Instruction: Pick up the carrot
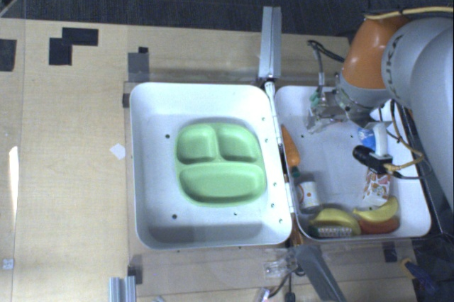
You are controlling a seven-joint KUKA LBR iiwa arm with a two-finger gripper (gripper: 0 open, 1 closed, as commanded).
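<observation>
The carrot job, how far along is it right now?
Nothing looks done yet: the carrot lies in the right bin, along its left wall beside the divider. In hand: the gripper sits over the upper part of that bin, apart from the carrot, with nothing seen between its fingers. Left to do: move across to the carrot, close on it and lift it.

Carrot (289, 147) along right bin's (423, 222) left wall
</observation>
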